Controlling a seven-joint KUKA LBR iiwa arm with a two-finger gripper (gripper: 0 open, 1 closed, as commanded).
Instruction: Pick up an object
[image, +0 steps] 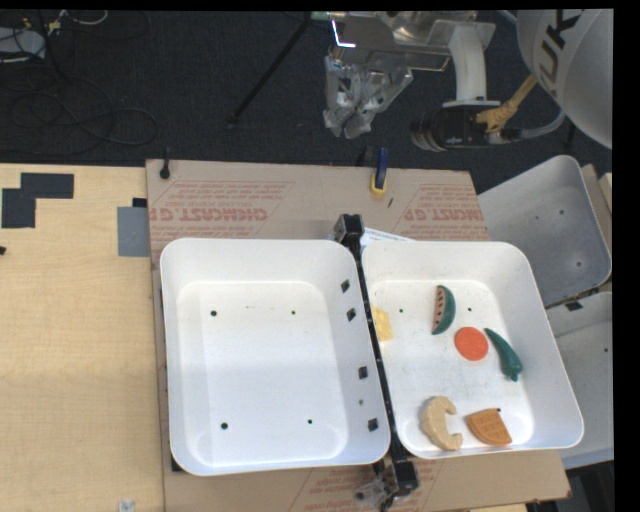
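Camera view: arm sits high at the top edge, well behind both bins, over the dark floor rather than the bench. Gripper (352, 110) hangs down from the wrist hardware, roughly above the divider (362, 340) line but far back from it. Can't tell whether it is parted or closed; it's a blurred metallic cluster at this angle. Nothing visible in it.

Landmark for everything below: the black divider between the two bins.

Left bin (180, 350), left of the divider: bare white floor with a few small dark dots.

Right bin (560, 400), right of the divider, holds all the objects:
- small yellow piece (382, 325), just beside the divider, about mid-length.
- dark red-and-green wedge (442, 308), further right of the divider, toward the back half, lying roughly lengthwise.
- orange-red disc (471, 344), right of the divider, just in front of the wedge, flat.
- teal green elongated piece (504, 354), just right of the disc, slanted, nearly touching it.
- tan curved piece (440, 423), right of the divider near the front end.
- orange-brown wedge (489, 427), just right of the tan piece, close to the front wall.

Both bins sit on a cardboard sheet (250, 200) on the bench (70, 330). A small blue-and-yellow item (380, 172) stands at the cardboard's back edge, behind the divider's far end.
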